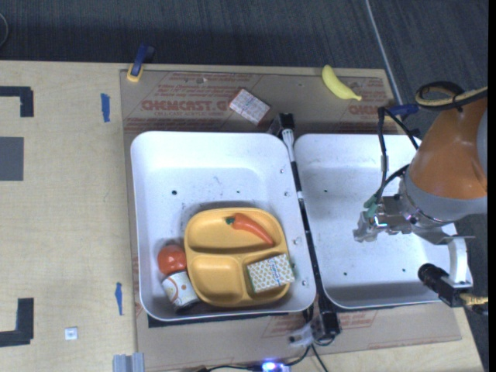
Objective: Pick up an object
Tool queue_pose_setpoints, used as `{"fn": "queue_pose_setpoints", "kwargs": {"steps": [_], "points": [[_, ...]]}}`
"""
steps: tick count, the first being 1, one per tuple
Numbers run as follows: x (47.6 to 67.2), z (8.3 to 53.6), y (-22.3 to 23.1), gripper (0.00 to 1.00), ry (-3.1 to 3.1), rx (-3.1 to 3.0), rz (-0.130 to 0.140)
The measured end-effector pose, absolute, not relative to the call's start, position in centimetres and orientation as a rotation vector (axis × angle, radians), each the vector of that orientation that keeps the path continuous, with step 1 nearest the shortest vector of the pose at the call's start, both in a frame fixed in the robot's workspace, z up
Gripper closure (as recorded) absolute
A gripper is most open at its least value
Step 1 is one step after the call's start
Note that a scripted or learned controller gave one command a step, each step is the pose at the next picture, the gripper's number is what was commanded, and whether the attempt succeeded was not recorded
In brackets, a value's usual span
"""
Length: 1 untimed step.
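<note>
we look down on our one claw (370,225), hanging over the right white bin (341,169) with the grey arm (453,169) and its orange band behind it on the right; the claw is small and partly blurred, so we cannot tell what state it is in, and we see nothing held in it. everything we could pick up lies to the claw's left, across the dark divider (298,208) between the bins. in the left white bin (201,157) sits a yellow divided tray (209,266), smooth moulded plastic with rounded corners. an orange carrot (249,226) lies in its upper compartment, well left of the claw at about the same height, tapered and glossy, its long axis running left to right with a slight tilt. below it, in the tray's lower right compartment, a small patterned green and white box (270,273) lies flat, and it is the nearest thing to the claw. further left, just beside the tray, are a round red-orange tomato-like toy (170,258) and a short white cup or can (179,289) lying on its side. beyond the bins, on the brown cardboard (194,99), up and left of the claw, rest a yellow banana (339,84) and a small checked box (249,106). we judge the coming move must carry the claw leftward over the divider.
</note>
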State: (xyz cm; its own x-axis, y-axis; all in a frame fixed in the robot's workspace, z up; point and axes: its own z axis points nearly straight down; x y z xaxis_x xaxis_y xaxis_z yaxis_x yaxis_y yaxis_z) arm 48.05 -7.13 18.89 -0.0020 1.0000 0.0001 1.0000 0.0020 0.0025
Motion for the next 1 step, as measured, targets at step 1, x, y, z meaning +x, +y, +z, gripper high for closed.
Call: {"fn": "queue_pose_setpoints", "kwargs": {"steps": [1], "points": [[47.89,15.05,-14.65,1.0,2.222,2.224,-0.001]]}}
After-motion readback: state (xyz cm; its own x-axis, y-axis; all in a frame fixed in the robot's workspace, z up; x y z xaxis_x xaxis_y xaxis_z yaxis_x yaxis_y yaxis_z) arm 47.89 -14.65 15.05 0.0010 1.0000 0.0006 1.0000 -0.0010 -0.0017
